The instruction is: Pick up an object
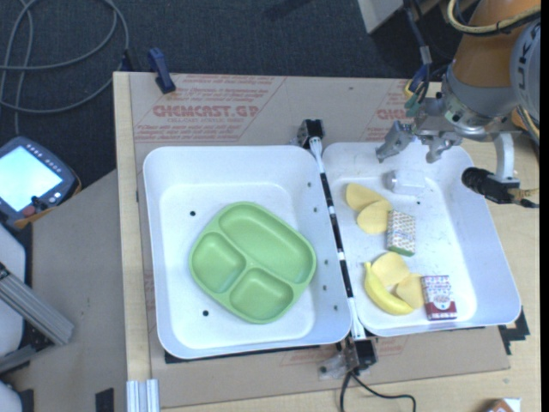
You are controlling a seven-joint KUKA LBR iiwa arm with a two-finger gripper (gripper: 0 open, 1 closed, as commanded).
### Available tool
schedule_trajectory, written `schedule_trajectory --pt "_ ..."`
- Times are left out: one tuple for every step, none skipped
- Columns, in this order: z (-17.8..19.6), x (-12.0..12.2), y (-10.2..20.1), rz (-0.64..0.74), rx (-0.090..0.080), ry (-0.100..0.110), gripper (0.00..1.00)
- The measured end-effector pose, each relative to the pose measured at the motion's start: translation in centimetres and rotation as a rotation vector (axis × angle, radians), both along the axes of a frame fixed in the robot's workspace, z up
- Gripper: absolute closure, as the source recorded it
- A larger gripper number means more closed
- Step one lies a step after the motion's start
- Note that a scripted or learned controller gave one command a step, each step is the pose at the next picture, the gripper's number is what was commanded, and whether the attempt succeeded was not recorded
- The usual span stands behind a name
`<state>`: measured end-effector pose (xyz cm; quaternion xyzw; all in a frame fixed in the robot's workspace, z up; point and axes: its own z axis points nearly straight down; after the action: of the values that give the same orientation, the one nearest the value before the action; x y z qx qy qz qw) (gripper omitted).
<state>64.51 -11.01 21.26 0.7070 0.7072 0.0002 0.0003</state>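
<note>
Jaws of the gripper (415,145) are seen spread open, nothing between them, above the right bin (493,256). A banana (383,294), carton (438,297) and green tray (251,261) are listed.

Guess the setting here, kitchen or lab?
Probably a robot lab: two white bins clamped on a board, loose cables on the dark floor, and toy food like a banana for picking.

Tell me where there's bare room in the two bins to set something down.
Left bin: a bare strip along its far wall and left side, around the green divided plate. Right bin: bare floor along its right side, beyond the small packet. Its left half is crowded with yellow pieces, the banana and the red carton. The hand hangs over its far end.
</note>
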Motion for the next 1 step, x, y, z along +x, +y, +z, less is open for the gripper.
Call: schedule_trajectory --pt "-12.64 -3.75 1.56 -0.001 0.000 0.001 0.00"
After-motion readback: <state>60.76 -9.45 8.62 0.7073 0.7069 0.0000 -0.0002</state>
